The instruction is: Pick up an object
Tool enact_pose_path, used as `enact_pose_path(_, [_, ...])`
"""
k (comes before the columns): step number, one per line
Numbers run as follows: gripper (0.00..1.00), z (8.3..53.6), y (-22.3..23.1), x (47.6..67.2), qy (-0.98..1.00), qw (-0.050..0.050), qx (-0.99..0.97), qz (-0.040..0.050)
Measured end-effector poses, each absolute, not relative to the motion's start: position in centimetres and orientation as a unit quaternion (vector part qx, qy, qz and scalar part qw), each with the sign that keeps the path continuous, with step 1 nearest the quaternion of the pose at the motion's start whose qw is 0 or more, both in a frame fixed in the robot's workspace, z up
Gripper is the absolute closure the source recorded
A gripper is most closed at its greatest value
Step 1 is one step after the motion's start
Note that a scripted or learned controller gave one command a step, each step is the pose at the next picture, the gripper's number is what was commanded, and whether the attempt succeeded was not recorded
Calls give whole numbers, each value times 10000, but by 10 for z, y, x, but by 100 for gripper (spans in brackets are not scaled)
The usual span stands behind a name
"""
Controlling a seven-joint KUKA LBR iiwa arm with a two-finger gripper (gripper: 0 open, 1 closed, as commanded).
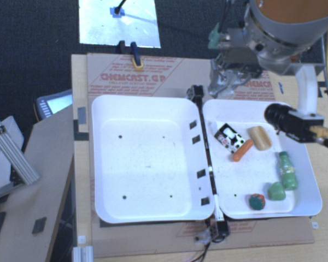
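Nearest, a green-red ball (pixel 256 201) lies at six o'clock in the right bin (pixel 311 195); bottle (pixel 287 171) at four. Hand (pixel 227 86) hangs at twelve, beyond the rim; finger spread cannot be told.

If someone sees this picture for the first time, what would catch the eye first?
Probably the big grey arm with its orange band, filling the top right above the right bin. Next, the small bright things in that bin: an orange carrot, a green bottle and a black-and-white toy. The left bin looks plain white.
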State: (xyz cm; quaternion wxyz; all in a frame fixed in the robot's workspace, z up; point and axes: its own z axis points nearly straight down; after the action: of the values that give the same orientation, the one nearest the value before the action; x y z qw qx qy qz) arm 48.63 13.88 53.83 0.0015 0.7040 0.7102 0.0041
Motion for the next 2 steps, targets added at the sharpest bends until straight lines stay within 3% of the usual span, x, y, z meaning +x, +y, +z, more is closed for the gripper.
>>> enact_pose_path(1, [100,478,188,505,7101,-10,7041,-14])
enact_pose_path(2, [100,538,231,540,7097,18,7045,45])
